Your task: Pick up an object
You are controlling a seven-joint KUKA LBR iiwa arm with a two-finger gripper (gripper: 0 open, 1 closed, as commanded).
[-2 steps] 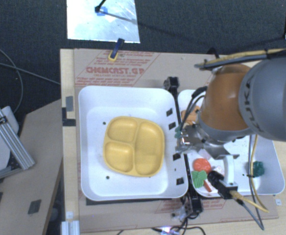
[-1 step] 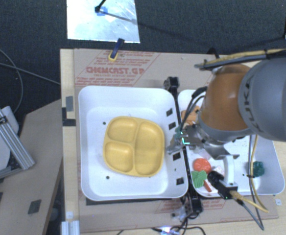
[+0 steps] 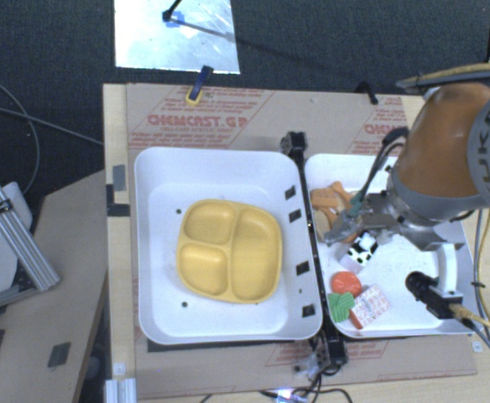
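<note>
A: Why does the arm (image 3: 446, 154) hang over the right bin (image 3: 396, 168)?

B: The pickable things lie there: an orange piece (image 3: 329, 198) by the divider, a black-and-white object (image 3: 362, 248) just beside the gripper (image 3: 343, 227), and a red-and-green toy (image 3: 342, 295) with a packet (image 3: 370, 306) nearer the front rim.

A: Fingers?

B: I cannot tell; they are dark and blurred against the clutter, and the wrist hides what is beneath. The left bin (image 3: 153, 200) holds a yellow divided plate (image 3: 230, 250).
</note>
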